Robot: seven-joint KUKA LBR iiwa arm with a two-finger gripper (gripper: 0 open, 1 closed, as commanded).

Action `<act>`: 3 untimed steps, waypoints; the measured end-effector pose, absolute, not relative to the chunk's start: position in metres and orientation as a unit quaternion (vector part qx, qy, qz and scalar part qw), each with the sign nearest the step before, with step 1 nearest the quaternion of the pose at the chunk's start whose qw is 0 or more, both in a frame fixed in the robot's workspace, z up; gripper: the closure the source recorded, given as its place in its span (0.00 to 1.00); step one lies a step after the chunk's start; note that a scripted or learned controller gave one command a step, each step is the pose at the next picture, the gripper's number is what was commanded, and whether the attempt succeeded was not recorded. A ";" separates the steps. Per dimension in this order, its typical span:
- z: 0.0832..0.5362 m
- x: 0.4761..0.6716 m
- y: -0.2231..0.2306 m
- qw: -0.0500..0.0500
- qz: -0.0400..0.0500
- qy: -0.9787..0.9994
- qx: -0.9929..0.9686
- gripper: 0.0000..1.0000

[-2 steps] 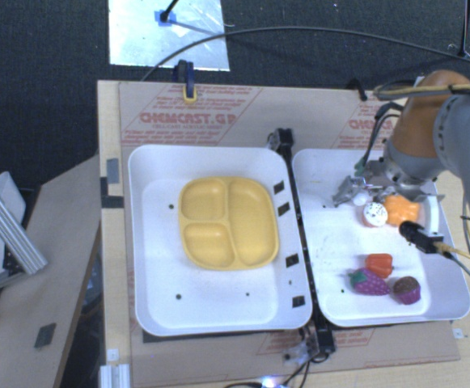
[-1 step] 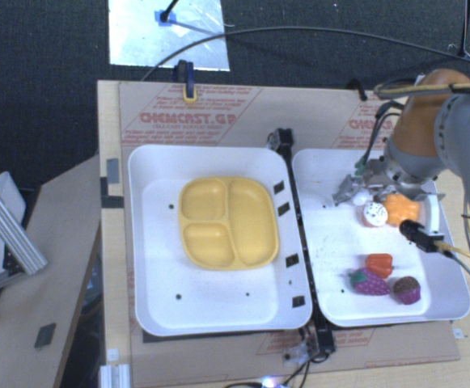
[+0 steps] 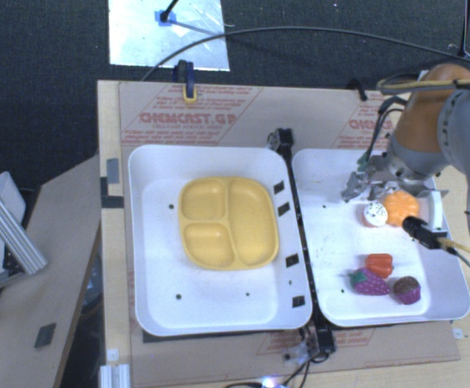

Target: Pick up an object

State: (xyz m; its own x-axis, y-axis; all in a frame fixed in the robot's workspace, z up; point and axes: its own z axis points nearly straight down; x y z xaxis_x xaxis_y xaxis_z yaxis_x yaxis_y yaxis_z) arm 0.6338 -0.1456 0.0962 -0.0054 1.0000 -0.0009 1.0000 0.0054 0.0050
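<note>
We note the gripper (image 3: pixel 362 186), fingers spread, nothing held, low beside the white ball (image 3: pixel 374 213), apparently lining up a pick.

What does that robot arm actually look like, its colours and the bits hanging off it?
The arm is a thick, rounded grey tube with a glossy orange band above the wrist. Thin cables loop along it near the wrist. At its tip sits a small metal-grey gripper with thin fingers. A black part with a yellow cable juts out below the wrist.
</note>
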 end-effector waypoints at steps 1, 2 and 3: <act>0.155 0.645 -0.144 0.003 0.002 0.709 0.705 1.00; 0.218 0.655 -0.144 0.004 0.003 0.709 0.705 1.00; 0.262 0.656 -0.143 0.003 0.002 0.710 0.704 1.00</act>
